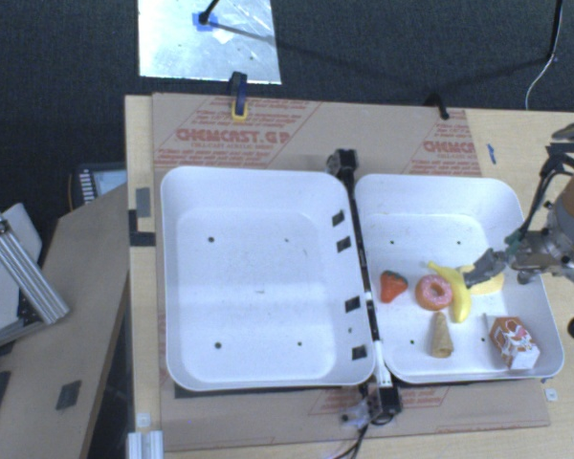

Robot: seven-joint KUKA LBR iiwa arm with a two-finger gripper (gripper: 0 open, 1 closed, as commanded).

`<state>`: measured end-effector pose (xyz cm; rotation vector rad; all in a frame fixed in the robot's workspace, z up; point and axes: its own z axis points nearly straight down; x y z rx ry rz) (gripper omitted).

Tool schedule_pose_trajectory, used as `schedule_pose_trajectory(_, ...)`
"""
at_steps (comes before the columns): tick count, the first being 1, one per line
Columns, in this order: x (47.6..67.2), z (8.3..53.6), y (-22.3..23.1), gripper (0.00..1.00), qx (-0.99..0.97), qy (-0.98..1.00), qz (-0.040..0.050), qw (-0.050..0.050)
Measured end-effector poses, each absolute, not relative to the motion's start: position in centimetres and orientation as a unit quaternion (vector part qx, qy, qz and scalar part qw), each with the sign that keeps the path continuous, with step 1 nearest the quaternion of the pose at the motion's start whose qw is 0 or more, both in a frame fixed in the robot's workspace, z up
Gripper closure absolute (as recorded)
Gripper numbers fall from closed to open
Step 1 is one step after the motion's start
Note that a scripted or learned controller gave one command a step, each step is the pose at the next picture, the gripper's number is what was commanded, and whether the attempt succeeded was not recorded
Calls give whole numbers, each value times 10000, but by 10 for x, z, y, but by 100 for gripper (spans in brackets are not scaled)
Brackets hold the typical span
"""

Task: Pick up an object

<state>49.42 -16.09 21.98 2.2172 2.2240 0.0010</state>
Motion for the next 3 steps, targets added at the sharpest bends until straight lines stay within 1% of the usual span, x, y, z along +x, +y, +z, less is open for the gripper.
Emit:
schedule_pose_trajectory(1, 495, 231, -161, 100, 7051, 7091, 12, 22)
schedule_pose_trajectory(2, 488, 252, -107, 100, 7037, 7105, 21, 11)
schedule_pose_trajectory(3, 488, 246, -68, 100, 7040, 7102, 11, 0)
